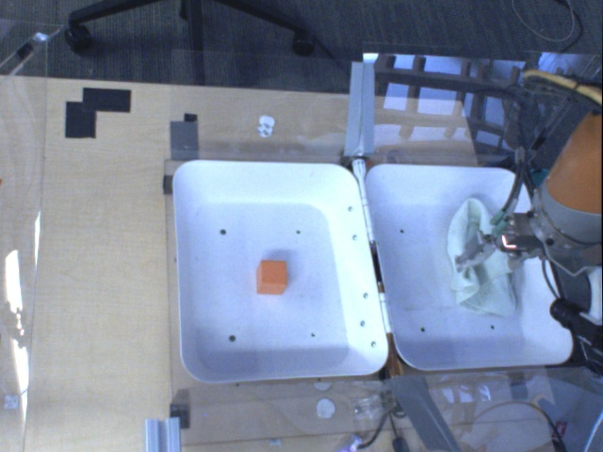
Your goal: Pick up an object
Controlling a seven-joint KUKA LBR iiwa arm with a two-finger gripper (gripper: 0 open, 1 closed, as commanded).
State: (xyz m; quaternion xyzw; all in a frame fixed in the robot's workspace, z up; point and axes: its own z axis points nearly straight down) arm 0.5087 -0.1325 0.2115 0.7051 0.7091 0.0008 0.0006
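Surface: a pale wooden bench (94, 281) bears two shallow white bins side by side, with dark carpet and the legs of an office chair (188, 12) beyond the far edge.
Left bin (203, 347): an orange cube (272, 277) sits alone near the middle of the floor.
Right bin (415, 347): a crumpled pale cloth (479, 271) lies in the right half.
Arm: the grey arm (575, 219) with its orange band comes in from the right, over the right bin.
Gripper (476, 249): low over the cloth, fingers pressed into its folds.
Finger state: cannot tell whether they are spread or closed; the cloth hides the tips.
Cloth relative to fingers: directly beneath and around them, touching.
Cube relative to fingers: well apart, in the other bin.
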